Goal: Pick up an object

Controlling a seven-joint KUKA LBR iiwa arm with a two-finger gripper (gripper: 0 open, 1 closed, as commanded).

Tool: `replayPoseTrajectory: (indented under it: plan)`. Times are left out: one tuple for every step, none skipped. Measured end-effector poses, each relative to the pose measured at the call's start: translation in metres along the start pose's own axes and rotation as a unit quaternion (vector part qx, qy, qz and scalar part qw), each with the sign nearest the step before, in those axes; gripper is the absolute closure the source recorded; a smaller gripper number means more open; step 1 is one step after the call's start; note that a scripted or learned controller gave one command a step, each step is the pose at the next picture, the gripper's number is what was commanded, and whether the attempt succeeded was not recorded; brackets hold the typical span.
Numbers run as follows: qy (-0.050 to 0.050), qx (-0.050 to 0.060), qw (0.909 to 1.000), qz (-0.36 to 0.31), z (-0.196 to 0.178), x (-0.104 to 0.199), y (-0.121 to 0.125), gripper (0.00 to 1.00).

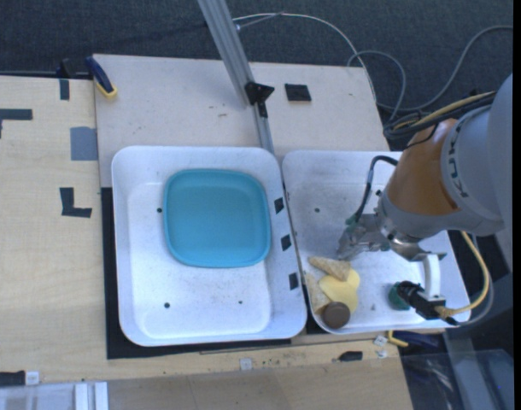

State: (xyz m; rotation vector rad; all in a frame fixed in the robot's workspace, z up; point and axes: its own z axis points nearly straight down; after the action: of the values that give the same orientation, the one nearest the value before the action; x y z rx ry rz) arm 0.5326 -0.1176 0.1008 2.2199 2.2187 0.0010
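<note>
My gripper [353, 244] reaches down into the right bin [324, 186], its tips just above and to the right of a tan wedge-shaped piece [330, 267]. Below the wedge lie a pale yellow piece [342, 289] and a brown round piece [335, 315], clustered near the bin's front left corner. A dark green object [403, 295] rests at the front right of the same bin. Nothing shows between the fingers. The arm's grey body and orange band cover the right side of the bin.
The left bin [141, 306] holds a square light-blue plate [216, 217]. A slanted metal pole [235, 54] runs from the top to the gap between the bins. Cables trail behind the right bin at the upper right.
</note>
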Motion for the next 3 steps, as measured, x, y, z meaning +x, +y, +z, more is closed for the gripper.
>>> replayPoseTrajectory:
  plan:
    - [0.001, 0.000, 1.0000, -0.001, -0.044, 0.007, 0.000, 1.00]
    - [0.001, -0.001, 1.0000, 0.000, -0.105, 0.002, -0.001, 1.00]
    - [0.001, -0.001, 1.0000, 0.000, -0.165, -0.003, -0.004, 1.00]
